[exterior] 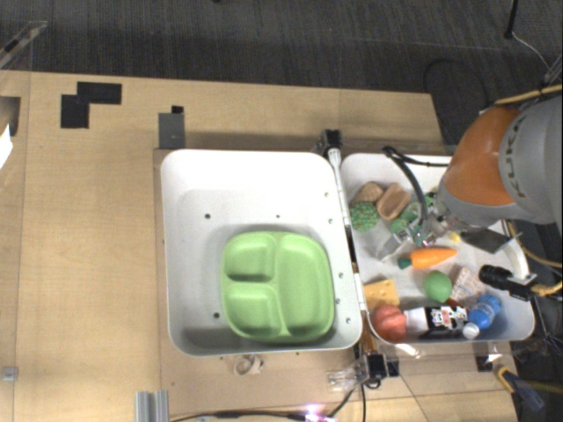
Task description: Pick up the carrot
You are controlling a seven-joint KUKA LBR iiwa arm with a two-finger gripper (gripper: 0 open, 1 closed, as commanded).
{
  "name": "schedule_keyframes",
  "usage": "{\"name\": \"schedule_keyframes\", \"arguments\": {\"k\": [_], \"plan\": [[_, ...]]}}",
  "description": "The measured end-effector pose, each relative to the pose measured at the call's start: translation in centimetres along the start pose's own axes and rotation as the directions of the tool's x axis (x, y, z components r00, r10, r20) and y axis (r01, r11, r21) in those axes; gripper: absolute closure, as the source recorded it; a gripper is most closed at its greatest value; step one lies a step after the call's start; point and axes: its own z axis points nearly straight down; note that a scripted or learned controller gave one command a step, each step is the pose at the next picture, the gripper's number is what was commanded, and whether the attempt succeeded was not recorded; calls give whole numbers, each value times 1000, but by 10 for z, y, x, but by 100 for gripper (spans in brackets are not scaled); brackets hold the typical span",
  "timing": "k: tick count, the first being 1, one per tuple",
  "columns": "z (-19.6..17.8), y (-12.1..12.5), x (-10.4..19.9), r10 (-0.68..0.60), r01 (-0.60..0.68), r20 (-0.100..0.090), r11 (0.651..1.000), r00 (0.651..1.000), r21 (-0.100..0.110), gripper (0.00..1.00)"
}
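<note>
Crowded right bin (524, 323): carrot (428, 257) hemmed by green ball (437, 284), bottle (458, 316), cheese wedge (381, 291). Open floor around green tray (277, 282), left bin (189, 236).

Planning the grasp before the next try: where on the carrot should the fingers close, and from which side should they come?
Probably the thick orange middle of the carrot, from above. It lies flat and roughly crosswise in the right bin, so fingers should close across its narrow width. The gripper is just above it; the green ball crowds the near side.
</note>
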Motion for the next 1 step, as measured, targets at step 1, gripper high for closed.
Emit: {"name": "schedule_keyframes", "arguments": {"k": [1], "plan": [[-1, -82, -27, -123, 123, 5, 992, 992, 2, 0]]}}
